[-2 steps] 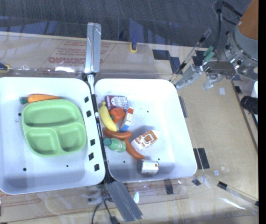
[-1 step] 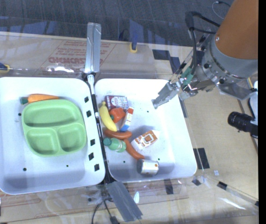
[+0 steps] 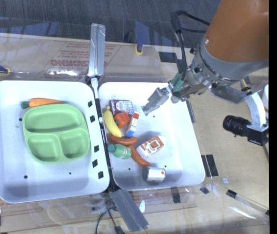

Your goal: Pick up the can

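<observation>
Arm reaching in from the right

The gripper (image 3: 154,102) tilts down and left (nothing between its fingers), orange band up behind it.

A single camera is looking down from above the bench at a slant, taking in both white bins side by side: the left bin (image 3: 7,145) and the right bin (image 3: 187,145). It is sitting far enough back to be framing the dark floor beyond the bench's far edge. The arm's orange band (image 3: 240,23) is looming large at upper right, nearest the lens.
</observation>
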You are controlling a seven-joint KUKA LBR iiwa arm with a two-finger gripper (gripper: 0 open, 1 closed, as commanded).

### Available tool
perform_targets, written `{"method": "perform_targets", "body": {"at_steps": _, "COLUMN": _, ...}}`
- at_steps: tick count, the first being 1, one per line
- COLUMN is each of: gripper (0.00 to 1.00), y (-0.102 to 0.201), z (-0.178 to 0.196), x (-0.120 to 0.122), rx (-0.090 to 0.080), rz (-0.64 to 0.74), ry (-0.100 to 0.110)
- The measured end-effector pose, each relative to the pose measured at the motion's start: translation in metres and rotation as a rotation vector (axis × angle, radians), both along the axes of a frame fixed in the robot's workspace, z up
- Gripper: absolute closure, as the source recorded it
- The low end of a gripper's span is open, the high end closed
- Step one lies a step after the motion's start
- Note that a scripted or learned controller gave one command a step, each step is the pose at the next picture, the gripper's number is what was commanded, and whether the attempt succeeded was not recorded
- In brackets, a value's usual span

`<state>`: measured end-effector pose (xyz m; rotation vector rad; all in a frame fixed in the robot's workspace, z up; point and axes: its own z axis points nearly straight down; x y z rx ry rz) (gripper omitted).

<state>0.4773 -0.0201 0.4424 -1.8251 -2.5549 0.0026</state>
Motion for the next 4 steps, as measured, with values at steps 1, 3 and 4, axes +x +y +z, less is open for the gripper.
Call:
{"method": "perform_targets", "body": {"at_steps": 1, "gripper": 1.0, "y": 0.001, "z": 0.011, "x": 0.001, "rx": -0.001, "rz": 0.007, "ry": 0.0}}
{"method": "perform_targets", "body": {"at_steps": 3, "gripper": 1.0, "y": 0.163, "z": 0.0, "x": -0.001, "rx": -0.001, "rz": 0.121, "ry": -0.003}}
{"method": "perform_targets", "body": {"at_steps": 4, "gripper": 0.0, "y": 0.163, "z": 0.0, "x": -0.001, "rx": -0.001, "rz": 0.12, "ry": -0.003}}
